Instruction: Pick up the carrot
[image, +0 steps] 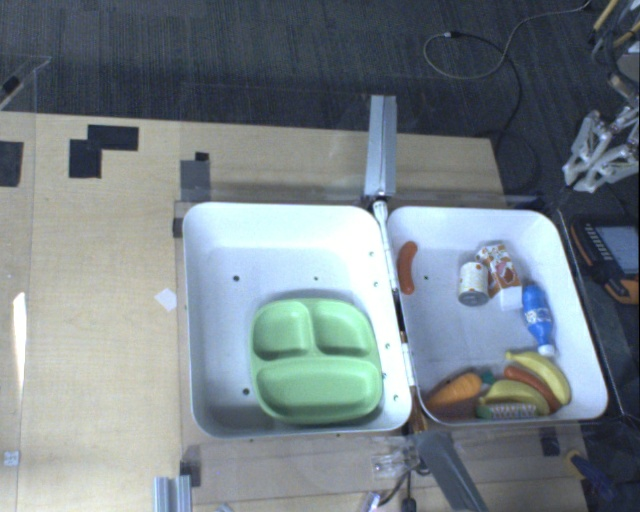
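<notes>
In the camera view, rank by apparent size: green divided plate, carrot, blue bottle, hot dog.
1. green divided plate, clearly largest.
2. carrot and blue bottle look about alike; not ranked.
3. hot dog, smallest.

Two shallow white bins sitting side by side on a pale wooden bench

The left white bin (205, 300) is holding a green three-compartment plastic tray (316, 361). The right white bin (560, 255) is holding an orange toy carrot (452, 390) lying in its near-left corner, just beside yellow toy bananas (535, 378), with a blue plastic bottle (536, 318), a small can (474, 282) and a red sausage (407, 268) lying farther back.
</notes>
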